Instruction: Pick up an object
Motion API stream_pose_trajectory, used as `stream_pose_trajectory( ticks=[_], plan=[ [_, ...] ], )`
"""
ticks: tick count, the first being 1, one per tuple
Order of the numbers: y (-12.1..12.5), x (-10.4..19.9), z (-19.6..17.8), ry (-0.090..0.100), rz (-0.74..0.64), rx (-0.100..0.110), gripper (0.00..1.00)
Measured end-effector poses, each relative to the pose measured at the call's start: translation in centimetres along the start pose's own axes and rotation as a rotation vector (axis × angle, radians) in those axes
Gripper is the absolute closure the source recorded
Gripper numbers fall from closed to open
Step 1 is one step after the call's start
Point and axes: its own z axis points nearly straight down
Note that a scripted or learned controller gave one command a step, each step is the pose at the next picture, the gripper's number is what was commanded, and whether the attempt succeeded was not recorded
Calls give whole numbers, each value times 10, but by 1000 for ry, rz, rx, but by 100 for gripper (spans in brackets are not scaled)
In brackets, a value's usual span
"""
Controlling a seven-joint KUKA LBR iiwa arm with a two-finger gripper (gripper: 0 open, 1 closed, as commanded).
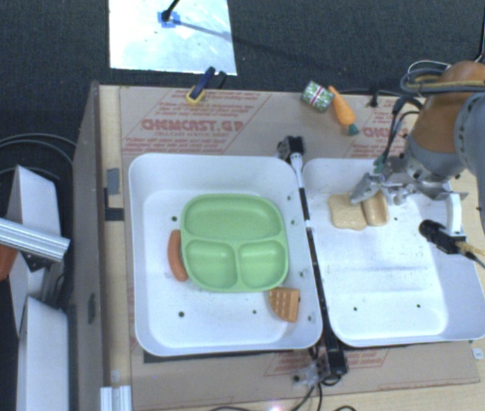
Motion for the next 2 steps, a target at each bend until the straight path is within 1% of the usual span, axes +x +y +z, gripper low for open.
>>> stream_pose_trajectory(
  ticks=[1, 2],
  plan=[
    [1, 0, -11, -1, -3, -3, 100],
    [-58, 100, -98, 5, -2, 8, 100]
  ],
)
